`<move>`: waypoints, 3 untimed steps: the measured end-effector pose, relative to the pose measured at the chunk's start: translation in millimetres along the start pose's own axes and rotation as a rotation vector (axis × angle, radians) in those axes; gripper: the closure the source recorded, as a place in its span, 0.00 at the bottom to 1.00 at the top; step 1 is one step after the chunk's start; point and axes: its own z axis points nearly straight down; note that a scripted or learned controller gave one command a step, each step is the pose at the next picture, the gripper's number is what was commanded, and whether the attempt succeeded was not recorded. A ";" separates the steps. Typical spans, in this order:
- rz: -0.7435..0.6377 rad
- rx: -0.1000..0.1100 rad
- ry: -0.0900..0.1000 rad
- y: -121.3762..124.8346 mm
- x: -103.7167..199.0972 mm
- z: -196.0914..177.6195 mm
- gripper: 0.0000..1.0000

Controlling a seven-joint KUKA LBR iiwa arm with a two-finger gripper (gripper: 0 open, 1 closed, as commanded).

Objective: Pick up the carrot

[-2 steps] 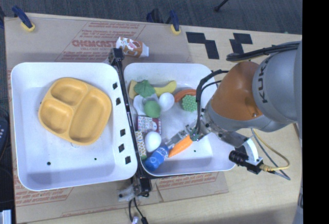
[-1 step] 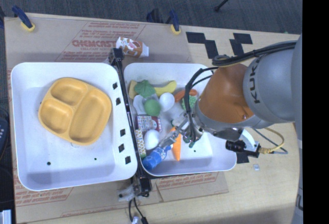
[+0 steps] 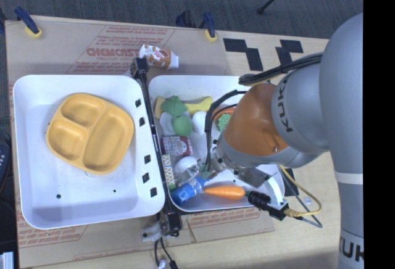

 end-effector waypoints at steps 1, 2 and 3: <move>-0.104 0.002 0.003 62.1 -32.8 -22.4 0.00; -0.168 0.003 0.004 -14.2 -27.3 -55.0 0.00; -0.302 0.002 0.005 1.3 4.1 -32.2 0.00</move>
